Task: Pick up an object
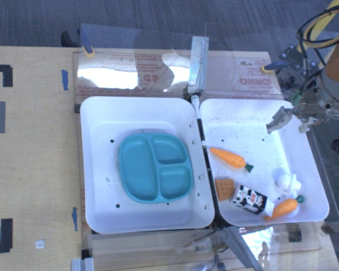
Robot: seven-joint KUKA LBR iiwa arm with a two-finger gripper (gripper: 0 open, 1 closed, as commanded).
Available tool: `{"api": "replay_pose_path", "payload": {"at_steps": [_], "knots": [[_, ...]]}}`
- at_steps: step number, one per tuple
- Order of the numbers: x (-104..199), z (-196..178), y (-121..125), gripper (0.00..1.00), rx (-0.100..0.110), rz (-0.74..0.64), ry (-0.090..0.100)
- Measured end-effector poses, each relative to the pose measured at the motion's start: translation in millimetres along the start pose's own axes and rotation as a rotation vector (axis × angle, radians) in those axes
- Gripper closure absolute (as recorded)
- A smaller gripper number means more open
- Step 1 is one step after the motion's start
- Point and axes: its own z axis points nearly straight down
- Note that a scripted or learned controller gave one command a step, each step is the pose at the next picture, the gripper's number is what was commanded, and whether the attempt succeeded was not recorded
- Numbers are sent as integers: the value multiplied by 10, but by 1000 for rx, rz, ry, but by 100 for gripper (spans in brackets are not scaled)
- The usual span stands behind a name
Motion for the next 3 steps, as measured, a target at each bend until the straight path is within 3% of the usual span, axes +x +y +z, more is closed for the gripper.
{"api": "replay_pose_path", "payload": {"at_steps": [1, 2, 3], "knots": [[630, 757, -154, 0, 5, 32, 2], [514, 1426, 18, 0, -25, 24, 1], [660, 1538, 32, 0, -23, 31, 4]]}}
